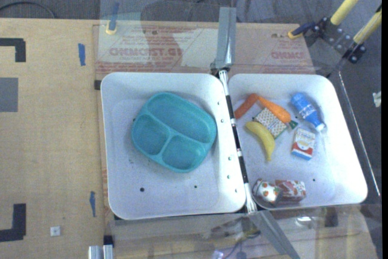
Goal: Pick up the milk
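In the right bin (339,182): the milk (304,144), a small white and red carton, sits right of centre on the bin floor.
Milk's neighbours: a blue bottle (305,110) lies just beyond it on the far side. A banana (262,139) lies to its left, apart from it. A patterned packet (271,123) and two carrots (262,105) lie further left and far. A red and white pack (280,190) rests on its side near the front wall.
Room around the milk: bare bin floor shows on its left, right and near sides. The bottle's cap end is the closest thing to it.
How it should handle: I judge it light and small, with fairly stiff flat faces that could dent or slip if squeezed hard. It looks easy to nudge across the smooth floor.
Where to take hold: across the two flat side faces at mid-body looks best, coming down from above and staying off the bottle side.
Gripper: I cannot tell from here whether it is wide, narrow or holding anything.
Left bin (115,148): it holds a teal divided plate (174,130), well apart from the milk.
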Robot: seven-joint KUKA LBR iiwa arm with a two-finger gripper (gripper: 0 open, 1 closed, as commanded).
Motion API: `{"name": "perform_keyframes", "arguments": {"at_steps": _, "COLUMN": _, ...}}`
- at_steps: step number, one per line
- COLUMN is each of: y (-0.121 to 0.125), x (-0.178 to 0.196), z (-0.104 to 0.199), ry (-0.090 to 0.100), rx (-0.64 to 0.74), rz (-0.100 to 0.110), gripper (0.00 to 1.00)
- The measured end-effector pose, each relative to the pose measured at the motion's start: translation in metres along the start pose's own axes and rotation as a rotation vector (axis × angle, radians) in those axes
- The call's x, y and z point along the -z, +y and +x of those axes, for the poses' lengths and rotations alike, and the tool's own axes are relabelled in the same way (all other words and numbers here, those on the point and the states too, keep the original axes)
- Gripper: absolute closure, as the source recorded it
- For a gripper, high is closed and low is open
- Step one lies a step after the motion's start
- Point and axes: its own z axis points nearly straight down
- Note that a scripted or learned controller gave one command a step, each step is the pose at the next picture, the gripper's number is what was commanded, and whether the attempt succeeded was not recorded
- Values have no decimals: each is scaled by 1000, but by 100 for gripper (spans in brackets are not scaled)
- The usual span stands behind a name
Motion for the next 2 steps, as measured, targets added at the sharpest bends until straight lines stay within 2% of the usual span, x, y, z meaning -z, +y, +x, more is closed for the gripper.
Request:
{"name": "perform_keyframes", "arguments": {"at_steps": 1, "y": 1, "x": 20, "z": -7, "ry": -1, "rx": -146, "rz": -1, "gripper": 0}}
{"name": "perform_keyframes", "arguments": {"at_steps": 2, "y": 0, "x": 20, "z": -2, "ry": -1, "rx": -392, "rz": -1, "gripper": 0}}
